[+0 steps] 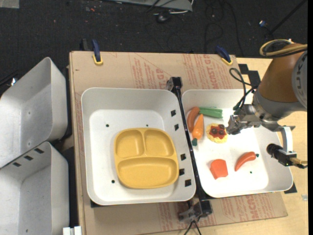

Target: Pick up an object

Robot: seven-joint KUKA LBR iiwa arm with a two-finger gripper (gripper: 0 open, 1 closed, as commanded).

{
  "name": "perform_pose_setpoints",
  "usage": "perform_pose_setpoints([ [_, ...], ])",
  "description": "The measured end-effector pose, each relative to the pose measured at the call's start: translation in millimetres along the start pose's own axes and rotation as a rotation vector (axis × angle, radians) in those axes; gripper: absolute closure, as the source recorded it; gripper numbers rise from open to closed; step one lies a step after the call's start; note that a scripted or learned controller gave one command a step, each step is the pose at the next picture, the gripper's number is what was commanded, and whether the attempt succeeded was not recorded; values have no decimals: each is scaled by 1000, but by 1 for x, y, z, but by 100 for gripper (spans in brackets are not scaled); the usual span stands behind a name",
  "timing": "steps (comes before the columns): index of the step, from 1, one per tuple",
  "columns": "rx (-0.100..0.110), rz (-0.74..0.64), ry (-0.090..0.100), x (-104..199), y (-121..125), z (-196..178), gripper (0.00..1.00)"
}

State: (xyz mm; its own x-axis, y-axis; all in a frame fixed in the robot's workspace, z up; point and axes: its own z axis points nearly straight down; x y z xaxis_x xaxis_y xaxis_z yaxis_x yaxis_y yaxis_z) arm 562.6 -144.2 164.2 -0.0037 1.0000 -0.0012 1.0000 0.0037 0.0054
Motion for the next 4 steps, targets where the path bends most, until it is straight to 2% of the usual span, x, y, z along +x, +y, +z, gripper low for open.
perform_pose_setpoints([
  [2, -1, 1, -1, 0, -5, -99, 100],
  [4, 4, -4, 2, 99, 8, -98, 100],
])
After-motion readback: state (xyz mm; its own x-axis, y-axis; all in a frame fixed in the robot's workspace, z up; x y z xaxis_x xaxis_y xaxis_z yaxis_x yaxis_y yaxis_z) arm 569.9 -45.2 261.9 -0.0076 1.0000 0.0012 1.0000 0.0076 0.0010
